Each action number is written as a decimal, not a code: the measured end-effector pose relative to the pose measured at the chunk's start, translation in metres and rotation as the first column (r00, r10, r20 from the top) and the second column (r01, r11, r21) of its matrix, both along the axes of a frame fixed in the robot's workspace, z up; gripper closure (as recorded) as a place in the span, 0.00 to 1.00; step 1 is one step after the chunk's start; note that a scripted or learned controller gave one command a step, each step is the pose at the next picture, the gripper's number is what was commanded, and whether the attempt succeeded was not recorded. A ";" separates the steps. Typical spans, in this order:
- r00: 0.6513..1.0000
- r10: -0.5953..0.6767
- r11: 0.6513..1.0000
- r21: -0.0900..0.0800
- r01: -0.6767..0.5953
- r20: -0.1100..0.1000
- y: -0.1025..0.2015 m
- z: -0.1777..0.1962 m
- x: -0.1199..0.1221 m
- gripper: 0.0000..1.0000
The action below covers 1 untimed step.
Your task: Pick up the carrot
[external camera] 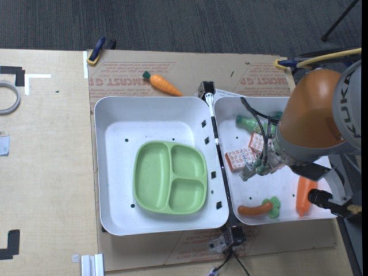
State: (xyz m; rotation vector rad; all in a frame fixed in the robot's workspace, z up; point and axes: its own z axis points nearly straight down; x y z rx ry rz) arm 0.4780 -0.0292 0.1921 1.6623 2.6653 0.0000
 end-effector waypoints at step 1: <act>0.998 -0.068 0.998 -0.001 0.068 0.003 -0.032 0.139 0.001 1.00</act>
